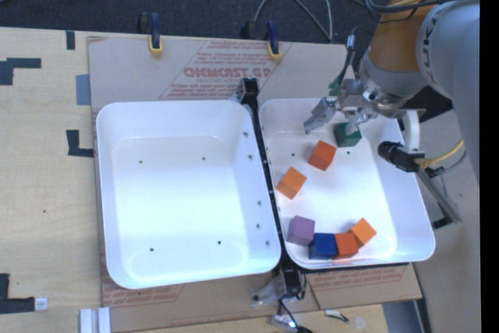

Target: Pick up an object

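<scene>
Red lettering on the cardboard sheet [226,70] under the bins reads "CHEMCAST GP"; the smaller lines around it are too fine to read. Part of a logo shows on the grey arm [448,35], too cut off to make out. Two blue-and-yellow clamps [153,33] pin the sheet's far edge to the wooden counter [39,168].

Two white bins sit side by side, touching along a black seam. The left bin [187,191] shows bare white floor. The right bin [405,222] holds seven blocks: four orange, one purple, one blue, one green. One orange block [321,155] lies near the middle, another [291,183] nearer the seam. Along the near wall the purple block [301,230], the blue block [323,246] and two more orange blocks [352,238] cluster together, touching.

The gripper [337,117] hangs over the far part of the right bin, its jaws spread apart and gripping nothing. The green block [348,136] lies on the bin floor just below them.
</scene>
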Controlling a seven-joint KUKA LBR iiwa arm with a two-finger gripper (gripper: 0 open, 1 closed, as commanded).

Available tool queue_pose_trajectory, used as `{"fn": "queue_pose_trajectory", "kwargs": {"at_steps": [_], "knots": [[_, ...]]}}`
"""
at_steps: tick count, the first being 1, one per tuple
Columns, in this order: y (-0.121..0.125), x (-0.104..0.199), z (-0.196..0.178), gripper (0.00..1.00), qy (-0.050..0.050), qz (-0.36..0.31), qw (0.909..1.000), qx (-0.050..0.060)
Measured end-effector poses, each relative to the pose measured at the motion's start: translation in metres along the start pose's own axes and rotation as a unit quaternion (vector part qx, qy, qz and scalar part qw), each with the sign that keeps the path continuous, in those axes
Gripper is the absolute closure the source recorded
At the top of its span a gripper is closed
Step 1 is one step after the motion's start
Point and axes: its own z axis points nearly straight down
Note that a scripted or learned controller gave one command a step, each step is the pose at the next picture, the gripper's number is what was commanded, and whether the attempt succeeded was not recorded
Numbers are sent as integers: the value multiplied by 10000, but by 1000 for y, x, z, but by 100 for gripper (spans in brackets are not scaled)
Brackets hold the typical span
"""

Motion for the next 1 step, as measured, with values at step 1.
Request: {"fn": "queue_pose_trajectory", "kwargs": {"at_steps": [1], "knots": [[-27,-9,108,0,0,4,10000,20]]}}
